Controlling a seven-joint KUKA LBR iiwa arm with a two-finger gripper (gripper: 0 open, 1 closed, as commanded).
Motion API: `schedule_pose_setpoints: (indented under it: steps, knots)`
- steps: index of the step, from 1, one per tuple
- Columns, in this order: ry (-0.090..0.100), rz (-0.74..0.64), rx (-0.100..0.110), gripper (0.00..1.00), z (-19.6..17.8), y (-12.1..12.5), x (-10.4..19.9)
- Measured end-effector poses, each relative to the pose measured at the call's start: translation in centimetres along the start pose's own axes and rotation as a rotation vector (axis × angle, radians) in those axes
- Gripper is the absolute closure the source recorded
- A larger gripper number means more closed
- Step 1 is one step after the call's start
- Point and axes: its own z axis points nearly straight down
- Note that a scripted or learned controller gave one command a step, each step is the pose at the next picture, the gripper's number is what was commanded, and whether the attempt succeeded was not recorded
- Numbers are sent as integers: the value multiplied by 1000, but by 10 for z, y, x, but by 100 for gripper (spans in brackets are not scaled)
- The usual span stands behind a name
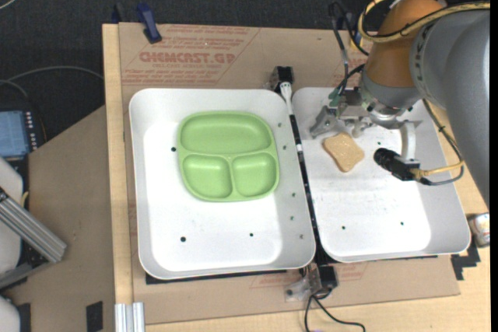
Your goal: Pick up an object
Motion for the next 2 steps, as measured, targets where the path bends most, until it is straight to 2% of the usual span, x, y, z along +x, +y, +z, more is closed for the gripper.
schedule_pose_setpoints:
  steps: [1, 2]
  knots:
    - [-4, 8, -7, 0, 6, -53, -6]
    - [-5, 7, -10, 0, 5, -90, -4]
